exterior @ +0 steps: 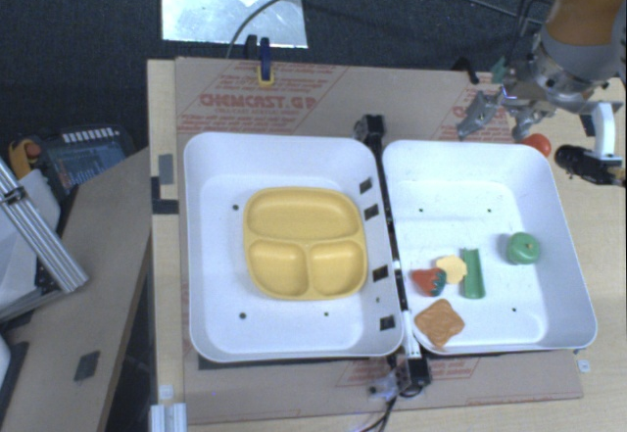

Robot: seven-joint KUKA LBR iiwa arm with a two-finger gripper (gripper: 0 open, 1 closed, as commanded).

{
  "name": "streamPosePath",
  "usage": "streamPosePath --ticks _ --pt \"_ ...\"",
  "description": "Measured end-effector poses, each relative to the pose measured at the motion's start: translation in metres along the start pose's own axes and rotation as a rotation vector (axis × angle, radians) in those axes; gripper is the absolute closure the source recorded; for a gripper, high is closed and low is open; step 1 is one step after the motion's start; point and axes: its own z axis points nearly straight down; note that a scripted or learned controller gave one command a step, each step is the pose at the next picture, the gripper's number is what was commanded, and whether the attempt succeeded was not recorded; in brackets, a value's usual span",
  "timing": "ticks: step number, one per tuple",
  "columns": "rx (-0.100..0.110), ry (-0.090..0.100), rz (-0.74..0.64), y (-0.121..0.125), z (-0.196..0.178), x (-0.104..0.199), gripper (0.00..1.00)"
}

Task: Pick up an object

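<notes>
The right bin [563, 224] holds a green round object [523, 248], a green stick [472, 273], a small yellow piece [451, 268], a red piece [426, 280] and a brown flat piece [440, 322]. These lie in its near half. My gripper [498, 115] hangs above the far rim of this bin, near its back middle, well away from those objects. Its fingers are spread open with nothing between them. A small orange-red object [536, 142] sits just right of the gripper at the bin's back edge, not held.
The left bin [211, 224] carries a yellow divided plate [302, 242]. A black clip strip [382, 224] runs between the two bins. A cable arcs over the cardboard behind them. An aluminium rail [39, 234] and a device lie at far left.
</notes>
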Motion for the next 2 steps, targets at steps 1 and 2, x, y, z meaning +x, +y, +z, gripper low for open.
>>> streamPosePath --ticks 1,2 --pt "-0.012 -0.001 -0.002 0.002 -0.008 0.000 0.00" --pt "-0.009 -0.001 0.000 -0.003 0.047 -0.008 0.00"
